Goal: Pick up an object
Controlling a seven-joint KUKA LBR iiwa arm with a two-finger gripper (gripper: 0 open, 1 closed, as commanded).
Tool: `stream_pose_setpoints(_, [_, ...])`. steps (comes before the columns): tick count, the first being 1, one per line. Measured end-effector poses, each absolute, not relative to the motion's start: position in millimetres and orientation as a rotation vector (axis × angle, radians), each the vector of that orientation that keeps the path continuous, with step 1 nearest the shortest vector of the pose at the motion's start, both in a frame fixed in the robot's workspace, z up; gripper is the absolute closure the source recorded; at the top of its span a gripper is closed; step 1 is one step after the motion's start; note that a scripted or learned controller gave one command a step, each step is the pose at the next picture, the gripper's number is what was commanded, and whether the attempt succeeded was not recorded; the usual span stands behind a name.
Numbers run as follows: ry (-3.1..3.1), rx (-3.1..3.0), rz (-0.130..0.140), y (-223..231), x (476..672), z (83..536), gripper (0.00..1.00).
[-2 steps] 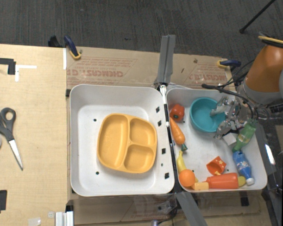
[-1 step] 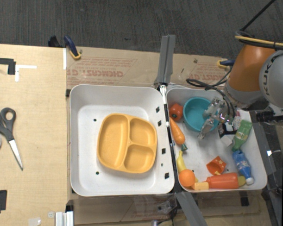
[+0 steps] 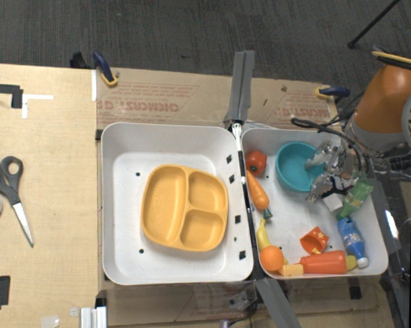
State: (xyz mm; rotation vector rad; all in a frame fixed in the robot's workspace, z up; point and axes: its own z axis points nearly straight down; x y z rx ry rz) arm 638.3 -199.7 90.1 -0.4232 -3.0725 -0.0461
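My gripper hangs low over the right bin, at the right rim of a teal bowl. A white block and a green packet lie just below and to the right of it. Nothing visibly sits in the gripper. Elsewhere in that bin lie a red tomato, a carrot, a yellow banana, an orange, a red bottle, a small red-orange cup and a blue bottle.
The left bin holds a yellow divided plate. Scissors lie on the wooden bench at the far left. The arm's orange band rises at the upper right, with cables around the wrist.
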Motion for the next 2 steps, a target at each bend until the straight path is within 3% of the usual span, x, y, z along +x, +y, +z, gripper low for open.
stream_pose_setpoints(1, [-3.063,-0.555,-0.004,-140,636.3,92,0.00])
stream_pose_setpoints(2, [-3.067,-0.704,-0.002,-104,645.1,94,0.00])
